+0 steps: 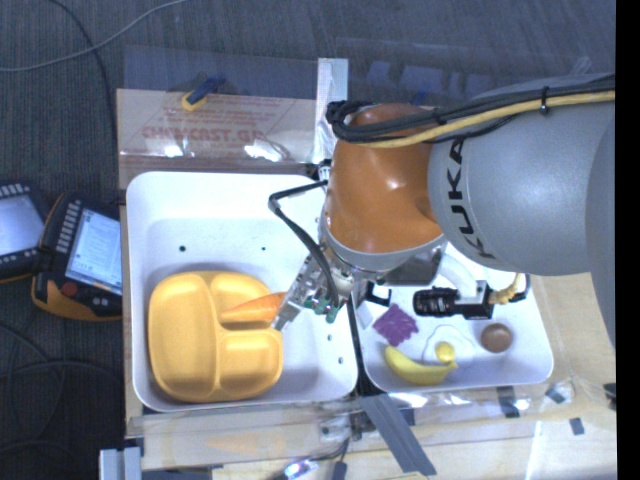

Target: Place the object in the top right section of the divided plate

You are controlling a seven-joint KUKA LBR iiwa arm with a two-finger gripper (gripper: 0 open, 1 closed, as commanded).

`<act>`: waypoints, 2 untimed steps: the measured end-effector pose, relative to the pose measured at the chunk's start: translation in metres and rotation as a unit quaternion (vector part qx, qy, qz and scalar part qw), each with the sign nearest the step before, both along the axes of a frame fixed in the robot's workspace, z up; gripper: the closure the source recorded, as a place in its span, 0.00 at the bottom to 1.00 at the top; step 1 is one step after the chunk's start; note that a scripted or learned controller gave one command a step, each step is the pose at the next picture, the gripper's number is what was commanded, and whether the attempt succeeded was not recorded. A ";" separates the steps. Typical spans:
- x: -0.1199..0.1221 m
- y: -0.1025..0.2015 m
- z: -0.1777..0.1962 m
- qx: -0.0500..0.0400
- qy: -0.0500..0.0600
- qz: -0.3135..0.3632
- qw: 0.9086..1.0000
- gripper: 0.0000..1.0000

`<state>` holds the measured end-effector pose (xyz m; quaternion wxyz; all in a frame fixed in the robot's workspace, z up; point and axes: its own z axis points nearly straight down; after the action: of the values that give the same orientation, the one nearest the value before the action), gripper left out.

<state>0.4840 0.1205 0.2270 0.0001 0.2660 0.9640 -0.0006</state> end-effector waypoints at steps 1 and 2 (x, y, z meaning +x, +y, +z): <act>0.000 0.008 0.006 0.000 0.000 0.145 0.989 1.00; 0.001 -0.028 -0.005 0.000 0.000 0.237 0.972 1.00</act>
<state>0.4846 0.0930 0.2217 0.0002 0.0300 0.9996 -0.0002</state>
